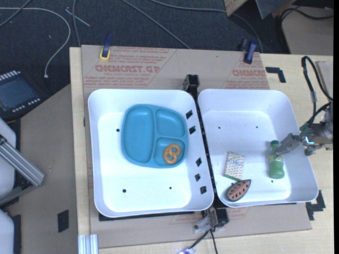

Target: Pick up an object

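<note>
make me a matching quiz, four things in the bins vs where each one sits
Things:
1. pretzel
2. green bottle
3. patterned square
4. slice

Places:
A. right bin, near its front edge
B. right bin, at its right side by the tool
C. left bin, in the blue tray's small compartment
D. right bin, left of the bottle

Pairs: 1-C, 2-B, 3-D, 4-A

Gripper (288, 142) low over the right bin (249, 102), beside a green bottle (276, 163).

Just below the gripper tip: the green bottle, lying in the bin. Farther left and lower: a patterned square packet (234, 164) and a reddish, seeded slice (238, 190). Well to the left, in the left bin (143, 194): a blue divided plate (153, 135) with a pretzel (171, 153) in one compartment.
</note>
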Motion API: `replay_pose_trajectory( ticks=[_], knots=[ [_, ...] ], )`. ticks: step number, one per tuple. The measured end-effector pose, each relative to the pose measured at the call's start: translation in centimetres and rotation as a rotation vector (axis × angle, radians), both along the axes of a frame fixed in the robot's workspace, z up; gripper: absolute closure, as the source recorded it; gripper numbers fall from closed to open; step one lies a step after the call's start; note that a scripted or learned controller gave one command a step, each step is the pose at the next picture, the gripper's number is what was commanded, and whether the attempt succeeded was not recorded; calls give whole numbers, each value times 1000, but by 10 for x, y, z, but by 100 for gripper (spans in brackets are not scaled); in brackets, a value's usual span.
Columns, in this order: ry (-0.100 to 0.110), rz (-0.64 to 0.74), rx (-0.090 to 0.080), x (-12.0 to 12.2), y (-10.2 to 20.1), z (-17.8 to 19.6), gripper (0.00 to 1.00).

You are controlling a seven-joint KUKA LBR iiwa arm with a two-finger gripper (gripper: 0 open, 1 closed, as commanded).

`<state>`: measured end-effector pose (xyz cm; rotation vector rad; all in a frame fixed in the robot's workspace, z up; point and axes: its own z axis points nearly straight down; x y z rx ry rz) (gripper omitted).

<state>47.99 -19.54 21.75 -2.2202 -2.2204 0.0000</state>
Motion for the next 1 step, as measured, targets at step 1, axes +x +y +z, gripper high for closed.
replay_pose_trajectory(
  ticks=[1],
  knots=[
    [6, -1, 3, 2, -3, -62, 0]
  ],
)
